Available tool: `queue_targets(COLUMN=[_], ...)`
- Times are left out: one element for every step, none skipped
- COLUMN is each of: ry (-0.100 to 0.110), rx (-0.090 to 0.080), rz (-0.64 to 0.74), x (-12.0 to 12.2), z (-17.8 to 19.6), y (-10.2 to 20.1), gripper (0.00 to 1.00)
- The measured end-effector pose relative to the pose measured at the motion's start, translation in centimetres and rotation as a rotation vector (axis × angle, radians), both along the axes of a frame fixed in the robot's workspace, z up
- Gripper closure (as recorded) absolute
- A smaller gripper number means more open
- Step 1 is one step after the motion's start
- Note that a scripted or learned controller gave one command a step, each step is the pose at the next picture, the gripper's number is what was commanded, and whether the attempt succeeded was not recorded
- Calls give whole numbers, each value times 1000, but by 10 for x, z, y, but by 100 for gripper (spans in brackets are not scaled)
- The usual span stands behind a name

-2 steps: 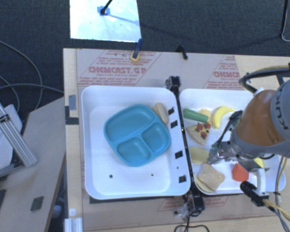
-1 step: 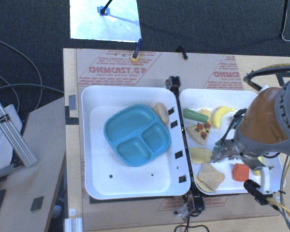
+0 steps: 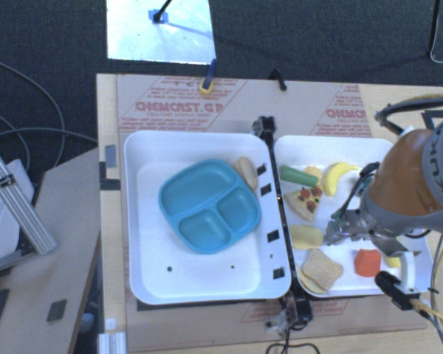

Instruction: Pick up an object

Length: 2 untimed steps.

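The right bin (image 3: 369,150) holds toy food. A green cucumber (image 3: 299,174), a yellow banana (image 3: 338,173) and a pizza slice (image 3: 306,201) lie at its far left. Nearer the front are a pale yellow piece (image 3: 306,236), a bread slice (image 3: 323,269) and an orange-red block (image 3: 367,262). My gripper (image 3: 342,229) hangs low over the middle of this bin, between the pale yellow piece and the orange-red block, just right of the pizza slice. The arm's grey body and orange band (image 3: 402,175) hide the bin's right part. I see nothing held in the gripper.
The left bin (image 3: 144,220) holds a blue divided plate (image 3: 209,205) and a tan bread-like piece (image 3: 245,172) by its right wall. A black divider with clips (image 3: 273,198) runs between the bins. Cables lie off the bench at left.
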<state>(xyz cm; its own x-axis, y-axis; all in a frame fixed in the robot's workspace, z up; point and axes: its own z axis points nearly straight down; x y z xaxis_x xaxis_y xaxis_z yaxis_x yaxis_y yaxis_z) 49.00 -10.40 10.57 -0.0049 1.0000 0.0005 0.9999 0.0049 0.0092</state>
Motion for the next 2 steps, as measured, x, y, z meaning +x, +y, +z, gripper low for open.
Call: queue_targets(ry=[-3, -6], rx=[0, 0], rz=[1, 3], x=[1, 2], z=[10, 21], y=[0, 0], gripper=[100, 100])
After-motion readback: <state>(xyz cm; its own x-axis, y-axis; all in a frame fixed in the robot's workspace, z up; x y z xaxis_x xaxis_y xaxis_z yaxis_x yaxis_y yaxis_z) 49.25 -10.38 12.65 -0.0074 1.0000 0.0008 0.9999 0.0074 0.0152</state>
